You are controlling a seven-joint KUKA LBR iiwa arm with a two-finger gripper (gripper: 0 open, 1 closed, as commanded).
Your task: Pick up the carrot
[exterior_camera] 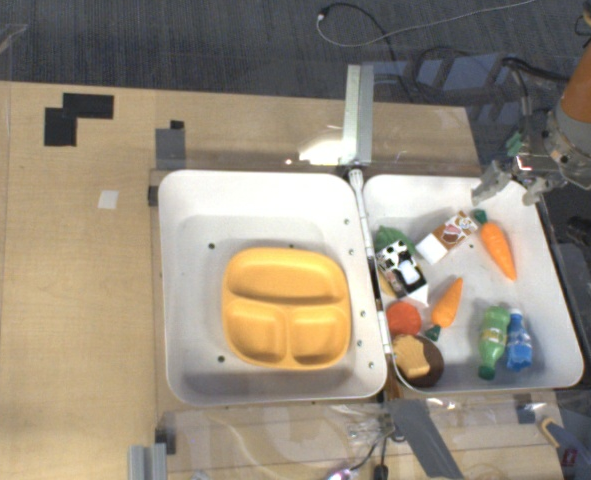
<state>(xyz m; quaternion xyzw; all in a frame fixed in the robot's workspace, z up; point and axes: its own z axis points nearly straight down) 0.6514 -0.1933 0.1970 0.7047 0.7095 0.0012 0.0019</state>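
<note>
Tabletop [65, 298] of pale wood, seen from above at a slant, carries two shallow white bins set side by side, touching along a metal divider in the middle of the frame.

Nearest the lower edge, in the right white bin [560, 363], a round brown toy bun in a dark cup [418, 359] sits at the lower left corner. Just right of it stand a green plastic bottle [492, 339] and a blue plastic bottle [518, 341], touching each other. Above the bun lies a red round toy tomato [404, 317], and beside it a small orange toy carrot [447, 301] lies tilted, its dark green end down by the bun.

The left white bin [190, 268] holds a yellow plastic divided tray [286, 306], lying flat at its centre.

Further up in the right bin, a black-and-white toy figure [401, 266] rests against the divider, with a green leafy toy [389, 238] just above it. A small white and brown carton [449, 236] lies near the middle. A larger orange toy carrot with a green top [496, 246] lies tilted toward the right wall, well apart from the smaller one.

At the upper right of the frame, the grey hand [510, 180] hangs over the far edge of the right bin, above the larger carrot and not touching it. Whether it is released or clenched cannot be told; nothing shows in it. The arm's orange band [590, 93] sits at the frame's right edge.
</note>
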